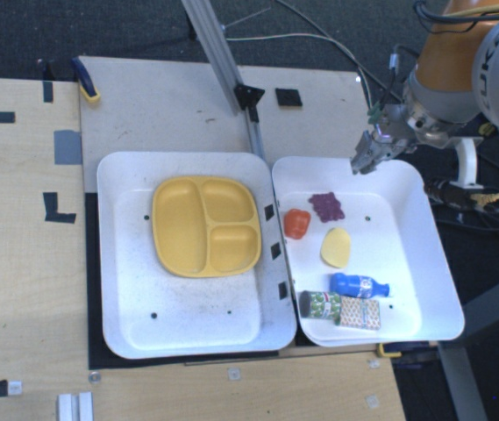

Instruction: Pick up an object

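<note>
The right bin (pixel 424 235) holds a purple grape bunch (pixel 326 205), a red-orange tomato-like piece (pixel 296 224), a pale yellow lemon-shaped piece (pixel 337 247), a blue bottle (pixel 358 285) lying on its side and a green-and-patterned packet (pixel 341 310). My gripper (pixel 367 162) hangs over the bin's far rim, up and to the right of the grapes, apart from all of them. Nothing shows between its fingertips.
The left bin (pixel 126 261) carries a yellow divided plate (pixel 206 225). A slanted metal pole (pixel 218 46) rises behind the bins. Cables run across the dark floor at the back, and the arm's orange band (pixel 464 38) sits at the top right.
</note>
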